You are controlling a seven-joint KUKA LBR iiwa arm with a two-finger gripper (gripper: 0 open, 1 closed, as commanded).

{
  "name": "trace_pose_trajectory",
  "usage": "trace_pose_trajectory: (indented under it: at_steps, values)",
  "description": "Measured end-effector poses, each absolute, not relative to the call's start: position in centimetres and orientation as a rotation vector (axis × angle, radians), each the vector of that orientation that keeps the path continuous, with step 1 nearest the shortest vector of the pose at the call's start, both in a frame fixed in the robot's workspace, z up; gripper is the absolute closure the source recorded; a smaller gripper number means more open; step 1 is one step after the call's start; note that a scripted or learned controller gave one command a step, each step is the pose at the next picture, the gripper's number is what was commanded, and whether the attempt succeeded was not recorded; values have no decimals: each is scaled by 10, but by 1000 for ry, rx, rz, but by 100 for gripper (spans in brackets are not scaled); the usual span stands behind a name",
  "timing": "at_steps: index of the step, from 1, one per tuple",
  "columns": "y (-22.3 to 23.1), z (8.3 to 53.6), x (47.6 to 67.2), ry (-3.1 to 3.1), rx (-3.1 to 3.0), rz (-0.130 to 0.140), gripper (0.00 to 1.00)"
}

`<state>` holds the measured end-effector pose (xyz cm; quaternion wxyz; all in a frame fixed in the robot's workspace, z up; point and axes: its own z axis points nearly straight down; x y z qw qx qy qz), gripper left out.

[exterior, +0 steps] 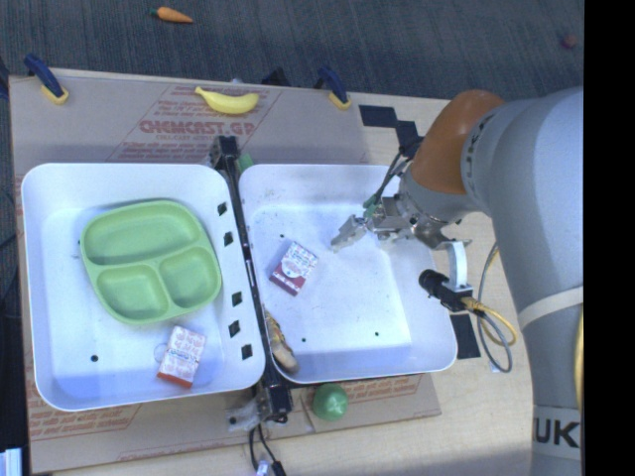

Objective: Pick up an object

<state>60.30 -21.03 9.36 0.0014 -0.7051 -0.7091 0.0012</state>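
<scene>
A small red-and-white carton lies in the right bin, left of its middle. My gripper hangs over the same bin, up and to the right of that carton and apart from it, with nothing visibly in it. A second red-and-white carton lies in the left bin near its front edge. A tan, peanut-like object rests in the right bin's front left corner.
A green divided plate takes up much of the left bin. A yellow banana lies on the cardboard behind the bins, and a green ball sits in front of the right bin. The arm covers the right bin's right side.
</scene>
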Motion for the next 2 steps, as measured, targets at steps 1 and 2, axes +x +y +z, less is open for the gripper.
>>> trace_pose_trajectory:
  at_steps: [1,2]
  values:
    - [-211,173,614,-2227,-2216,-1,0]
    - [-191,242,620,-2227,-2215,-1,0]
